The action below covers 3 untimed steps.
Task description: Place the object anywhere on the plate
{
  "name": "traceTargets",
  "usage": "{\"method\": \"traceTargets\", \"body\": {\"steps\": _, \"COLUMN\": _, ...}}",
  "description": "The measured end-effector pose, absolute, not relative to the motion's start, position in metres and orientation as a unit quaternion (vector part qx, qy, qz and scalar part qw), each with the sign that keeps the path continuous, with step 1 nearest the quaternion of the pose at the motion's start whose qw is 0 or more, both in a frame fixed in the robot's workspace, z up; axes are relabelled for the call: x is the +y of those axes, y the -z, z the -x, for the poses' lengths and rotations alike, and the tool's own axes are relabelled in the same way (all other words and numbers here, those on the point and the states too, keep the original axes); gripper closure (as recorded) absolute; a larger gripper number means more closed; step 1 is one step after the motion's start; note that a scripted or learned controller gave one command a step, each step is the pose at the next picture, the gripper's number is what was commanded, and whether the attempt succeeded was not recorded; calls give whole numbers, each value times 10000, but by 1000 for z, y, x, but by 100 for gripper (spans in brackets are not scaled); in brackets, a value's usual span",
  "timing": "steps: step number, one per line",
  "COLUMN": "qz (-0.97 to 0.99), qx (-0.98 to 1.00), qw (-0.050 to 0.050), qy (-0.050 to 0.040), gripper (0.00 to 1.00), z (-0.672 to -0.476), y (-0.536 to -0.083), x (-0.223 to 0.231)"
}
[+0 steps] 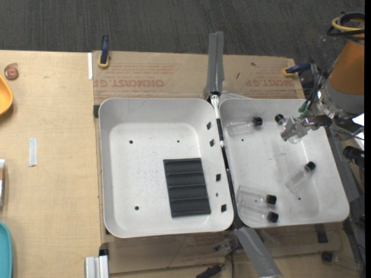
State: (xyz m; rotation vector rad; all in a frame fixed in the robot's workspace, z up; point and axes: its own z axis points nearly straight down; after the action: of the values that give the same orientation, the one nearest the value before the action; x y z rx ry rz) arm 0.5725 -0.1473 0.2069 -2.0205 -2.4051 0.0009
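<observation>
Overhead, the gripper (293,131) is seen near the right bin's (324,213) far edge, apparently closed on a clear vial (288,133); the black ridged plate (186,187) lies in the left bin (116,172).

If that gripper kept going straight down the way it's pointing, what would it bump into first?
Most likely a clear vial with a black cap that sits right at the gripper, in the upper part of the right bin. Depth is hard to judge from this slanted view, so it may already be touching it.

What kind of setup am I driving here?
Probably a lab test bench for robot picking: two white bins on cardboard, clear capped vials in the right one, a black ribbed plate in the left.
</observation>
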Motion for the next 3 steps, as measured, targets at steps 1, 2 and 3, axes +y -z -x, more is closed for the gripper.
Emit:
{"method": "traceTargets", "body": {"steps": 1, "qz": 6096, "qx": -7927, "qw": 9, "qy": -13, "gripper": 100, "z": -578, "y": -190, "x": -62}}
{"method": "traceTargets", "body": {"steps": 2, "qz": 6567, "qx": -7542, "qw": 4, "qy": -18, "gripper": 100, "z": -604, "y": -190, "x": 18}}
{"method": "traceTargets", "body": {"steps": 3, "qz": 5633, "qx": -8263, "qw": 5, "qy": -16, "gripper": 100, "z": -596, "y": -212, "x": 93}}
